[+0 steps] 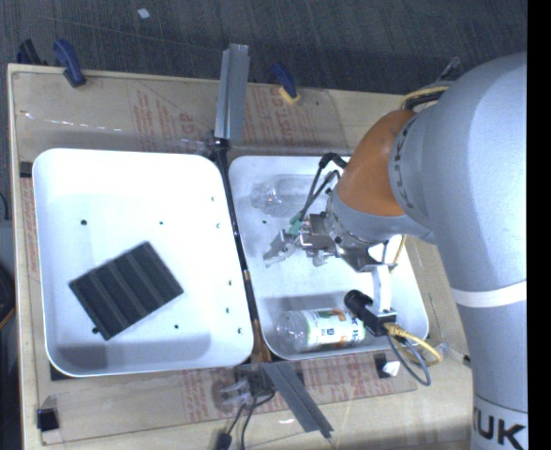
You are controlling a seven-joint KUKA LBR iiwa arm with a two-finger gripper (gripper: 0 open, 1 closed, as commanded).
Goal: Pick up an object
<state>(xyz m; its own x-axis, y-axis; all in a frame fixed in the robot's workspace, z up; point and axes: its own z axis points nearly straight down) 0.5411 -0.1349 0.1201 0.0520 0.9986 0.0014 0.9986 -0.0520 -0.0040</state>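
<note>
Tool hovers low inside the right bin, its grip impossible to tell, with the bottle lying on its side near the bin's front wall.

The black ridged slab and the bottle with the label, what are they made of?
The black ridged slab in the left white bin looks like matte plastic or rubber; it shows no shine. The clear bottle with a white label looks like see-through plastic with glints, though it could be glass.
</note>
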